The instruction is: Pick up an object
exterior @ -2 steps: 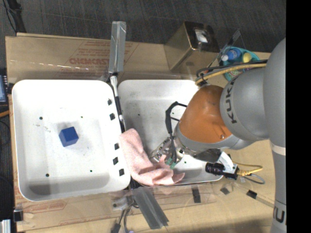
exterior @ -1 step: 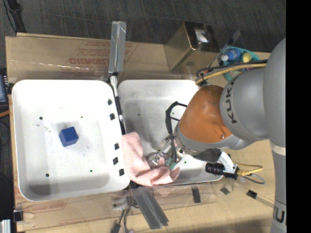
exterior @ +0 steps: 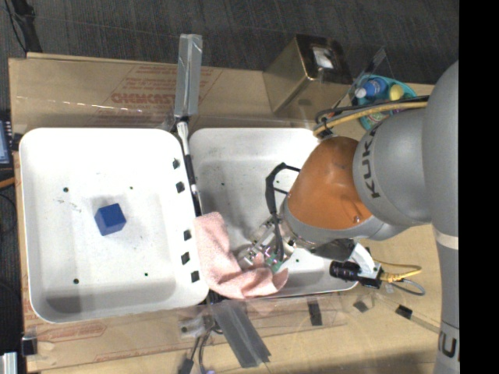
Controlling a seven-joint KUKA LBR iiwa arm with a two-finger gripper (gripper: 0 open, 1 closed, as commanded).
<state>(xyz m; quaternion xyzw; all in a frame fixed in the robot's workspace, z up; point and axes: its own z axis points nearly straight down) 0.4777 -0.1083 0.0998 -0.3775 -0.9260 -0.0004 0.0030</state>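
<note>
Pink cloth [exterior: 222,259] — right bin's near-left corner — touching the gripper [exterior: 261,257].

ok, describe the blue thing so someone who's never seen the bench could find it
Start with the two white bins side by side and take the left bin, the one away from the arm. The blue cube sits alone on its floor, a little left of centre. It is small, solid blue and hard-edged, unlike the soft pink cloth crumpled in the right bin under the tool.
</note>
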